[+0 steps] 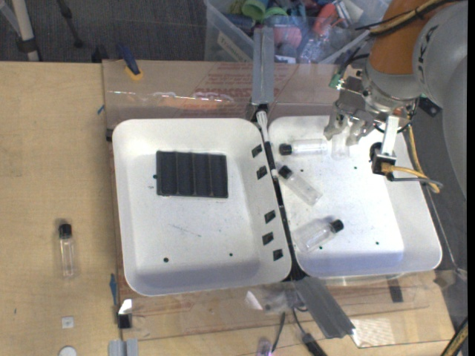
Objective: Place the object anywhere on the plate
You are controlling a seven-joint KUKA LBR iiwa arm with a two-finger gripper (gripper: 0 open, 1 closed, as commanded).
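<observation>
No readable text, labels or numbers anywhere.

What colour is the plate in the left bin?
Black, with ridged strips: the plate, seen in the camera view.

My arm (445, 43): smooth grey casing, one orange band above the wrist. Wrist block is silver metal. Gripper (347, 130): pale, translucent-looking fingers. Black cables loop over the top; a yellow cable (413, 170) trails off a small black fitting.
</observation>
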